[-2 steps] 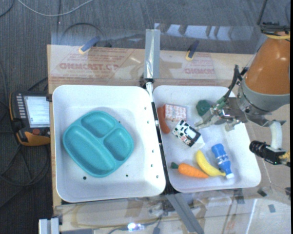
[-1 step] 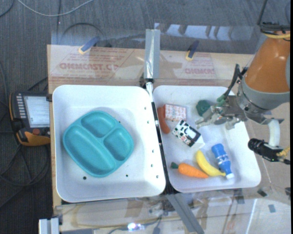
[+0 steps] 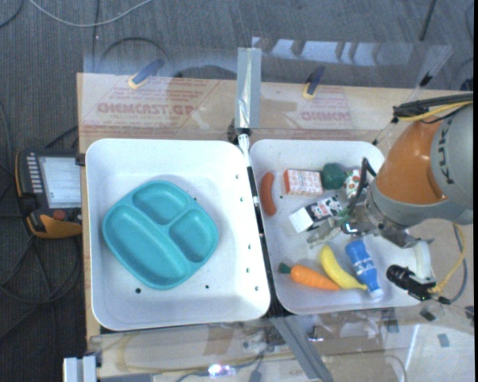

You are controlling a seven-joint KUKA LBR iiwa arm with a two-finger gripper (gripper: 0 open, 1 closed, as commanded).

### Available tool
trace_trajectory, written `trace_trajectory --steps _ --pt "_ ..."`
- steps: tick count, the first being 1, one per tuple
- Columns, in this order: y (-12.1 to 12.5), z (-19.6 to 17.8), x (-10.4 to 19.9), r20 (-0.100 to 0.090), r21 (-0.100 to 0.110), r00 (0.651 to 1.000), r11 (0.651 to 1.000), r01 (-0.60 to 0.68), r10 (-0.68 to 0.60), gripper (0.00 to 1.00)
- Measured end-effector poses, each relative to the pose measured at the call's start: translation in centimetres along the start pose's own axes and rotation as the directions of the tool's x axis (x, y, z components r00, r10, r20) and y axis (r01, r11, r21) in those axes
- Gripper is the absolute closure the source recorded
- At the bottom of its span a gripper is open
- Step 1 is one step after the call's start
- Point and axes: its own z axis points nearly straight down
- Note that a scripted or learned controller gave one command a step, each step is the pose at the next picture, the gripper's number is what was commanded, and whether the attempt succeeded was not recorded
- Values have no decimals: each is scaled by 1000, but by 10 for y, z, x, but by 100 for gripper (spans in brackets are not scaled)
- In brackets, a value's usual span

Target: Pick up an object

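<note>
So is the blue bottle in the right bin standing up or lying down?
Lying down. The blue bottle rests on its side on the floor of the right bin, beside the banana, its white cap toward the bin's near edge.

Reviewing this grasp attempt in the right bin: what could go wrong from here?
1. Crowding: the gripper sits low among a small white box, a patterned black-and-white item and a blue bottle, so it may nudge or pinch a neighbour instead of its target.
2. The banana lies against the bottle and near the carrot; dragging one would likely shift the others.
3. Nothing is visibly between the fingers, so the lift may come up without an object.
</note>
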Motion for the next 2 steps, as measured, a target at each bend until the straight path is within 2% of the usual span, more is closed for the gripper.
trace_trajectory --steps 1,2 --pt "-35 1 -45 2 -23 999 999 -32 32 0" --pt "-35 -7 -46 7 -24 999 999 -33 33 100"
